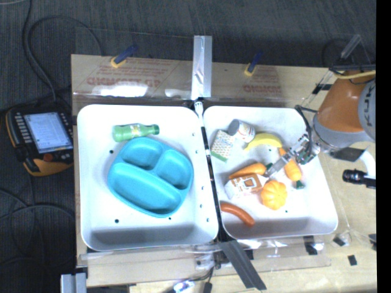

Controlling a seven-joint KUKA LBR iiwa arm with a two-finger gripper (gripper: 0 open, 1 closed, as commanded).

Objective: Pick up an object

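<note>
Fingers of my claw [287, 160] are reaching down into the right bin [317, 215], and whether they are parted or pressed together I cannot tell from this slant. My claw is hovering over the right side of that bin, its tip sitting right at a small orange carrot-like piece [294, 170], just beside the yellow banana [264, 141].

Other things are lying close around: an orange carrot [247, 170] is resting against a white and orange carton [243, 186], a small orange pumpkin [274, 194] is sitting below my claw, and a red-orange sausage [237, 212] is lying near the bin's front edge. A green-patterned packet [221, 145] and a grey and white can [239, 129] are sitting toward the back.

Over in the left bin [91, 224], a blue divided plate [151, 174] is lying in the middle, and a green bottle [135, 130] is lying on its side just behind it.
</note>
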